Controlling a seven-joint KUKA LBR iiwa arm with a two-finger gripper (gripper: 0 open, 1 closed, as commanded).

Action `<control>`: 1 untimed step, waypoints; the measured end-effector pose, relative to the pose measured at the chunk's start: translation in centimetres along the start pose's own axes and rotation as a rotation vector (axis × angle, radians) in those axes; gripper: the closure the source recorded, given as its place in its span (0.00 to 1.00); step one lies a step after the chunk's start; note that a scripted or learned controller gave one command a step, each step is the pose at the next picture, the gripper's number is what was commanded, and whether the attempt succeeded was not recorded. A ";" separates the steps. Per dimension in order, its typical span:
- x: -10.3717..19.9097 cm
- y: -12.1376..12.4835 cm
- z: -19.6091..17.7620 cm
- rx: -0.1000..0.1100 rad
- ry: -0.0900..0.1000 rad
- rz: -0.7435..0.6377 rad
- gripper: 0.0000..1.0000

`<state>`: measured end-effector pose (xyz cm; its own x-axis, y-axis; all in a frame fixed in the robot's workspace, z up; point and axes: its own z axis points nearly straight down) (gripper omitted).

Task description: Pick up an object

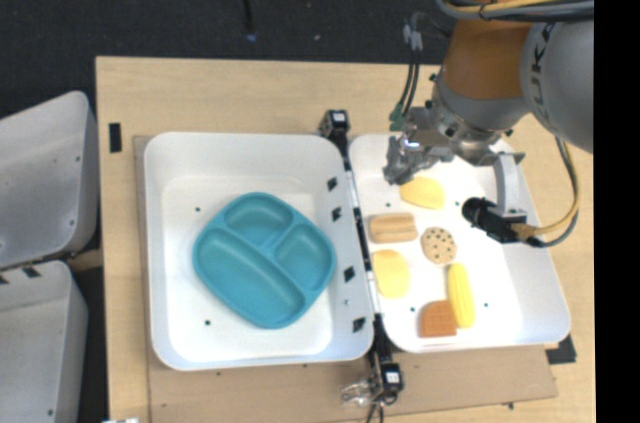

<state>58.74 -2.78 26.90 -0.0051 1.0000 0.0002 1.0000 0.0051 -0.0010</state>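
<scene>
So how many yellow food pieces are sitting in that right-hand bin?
3: a yellow wedge just below the fingers, a yellow chip-like piece near the divider, and a corn cob toward the front. The arm may hide more.

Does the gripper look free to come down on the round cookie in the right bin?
Probably yes. The cookie lies flat with small gaps around it, nothing on top, and the gripper hovers nearby over the same bin.

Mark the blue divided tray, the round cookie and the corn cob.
blue divided tray (262, 258), camera view, middle of its divided surface
round cookie (437, 244), camera view, centre of its face
corn cob (460, 295), camera view, mid-length
</scene>
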 end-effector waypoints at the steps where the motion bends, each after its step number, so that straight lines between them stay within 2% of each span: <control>1: 3.9 -2.4 0.0 0.000 0.000 0.000 1.00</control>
<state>56.34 1.12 26.87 -0.0056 1.0000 0.0006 1.0000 0.0056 -0.0008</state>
